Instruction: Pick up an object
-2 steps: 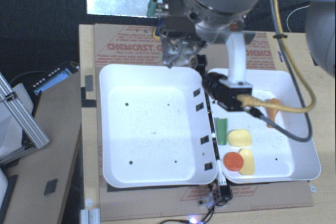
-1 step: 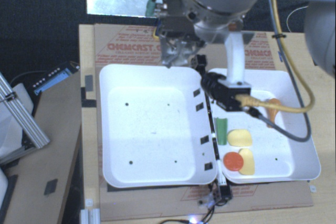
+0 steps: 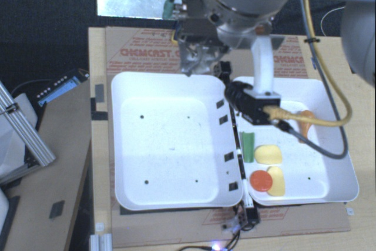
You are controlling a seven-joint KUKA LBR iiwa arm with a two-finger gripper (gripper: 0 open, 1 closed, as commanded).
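Lying nearest in the right bin (image 3: 335,185), a red round piece (image 3: 261,180) touches a yellow piece (image 3: 276,181). Beyond them sit another yellow piece (image 3: 268,154) and a green strip (image 3: 248,147), then an orange piece (image 3: 307,120). Farther back, the gripper (image 3: 200,62) hangs over the 2 bins' far edge; its state cannot be told.

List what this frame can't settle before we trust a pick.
- Hand: finger state hidden by the arm's wrist body, camera view.
- Orange object: partly covered by the yellow cable; shape unclear.
- Lower yellow piece: overlapped by the red-orange disc.
- Right bin: upper part blocked by the arm.
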